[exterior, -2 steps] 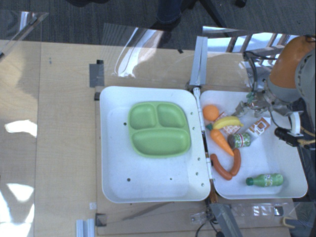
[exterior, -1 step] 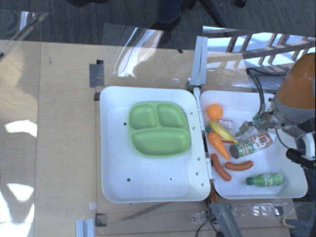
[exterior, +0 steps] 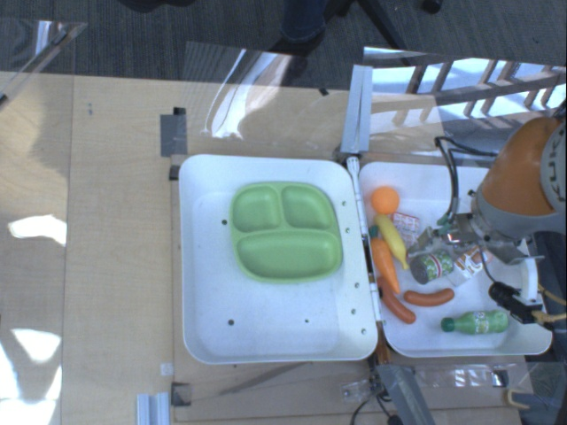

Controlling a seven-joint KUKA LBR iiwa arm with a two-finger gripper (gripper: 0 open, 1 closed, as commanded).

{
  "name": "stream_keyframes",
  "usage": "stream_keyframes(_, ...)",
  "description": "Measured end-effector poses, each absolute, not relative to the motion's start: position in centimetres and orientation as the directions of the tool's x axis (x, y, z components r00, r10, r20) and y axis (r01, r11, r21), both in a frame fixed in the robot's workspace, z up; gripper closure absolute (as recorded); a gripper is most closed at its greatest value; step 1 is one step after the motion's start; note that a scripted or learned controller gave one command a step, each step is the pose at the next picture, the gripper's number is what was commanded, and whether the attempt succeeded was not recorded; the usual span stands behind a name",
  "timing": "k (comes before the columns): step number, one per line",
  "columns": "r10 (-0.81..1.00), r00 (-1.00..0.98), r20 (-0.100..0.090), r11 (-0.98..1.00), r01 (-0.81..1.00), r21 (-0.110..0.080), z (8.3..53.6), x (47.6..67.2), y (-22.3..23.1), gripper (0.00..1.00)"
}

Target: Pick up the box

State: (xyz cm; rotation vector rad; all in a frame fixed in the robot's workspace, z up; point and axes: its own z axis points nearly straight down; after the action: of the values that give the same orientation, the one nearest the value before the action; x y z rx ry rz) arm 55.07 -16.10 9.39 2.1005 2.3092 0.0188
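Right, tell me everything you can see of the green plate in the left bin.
The green plate is a light green divided tray that looks like matte plastic, with rounded corners. It has three sections: two smaller ones along the far side and one wide one along the near side, all bare. It lies flat on the floor of the left bin, towards the far right part of it, turned slightly askew. Nothing else touches it.
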Motion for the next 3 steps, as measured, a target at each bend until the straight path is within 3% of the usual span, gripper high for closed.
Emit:
stream_keyframes(1, 0.998, -0.067, -0.005, 0.067, 0.998, 0.014, 8.9, 50.6, -13.5, 0.0)
stream_keyframes(2, 0.998, -0.069, -0.009, 0.069, 0.997, 0.023, 10.0, 50.9, -13.5, 1.0)
stream_keyframes(3, 0.998, -0.069, -0.009, 0.069, 0.997, 0.023, 10.0, 50.9, -13.5, 0.0)
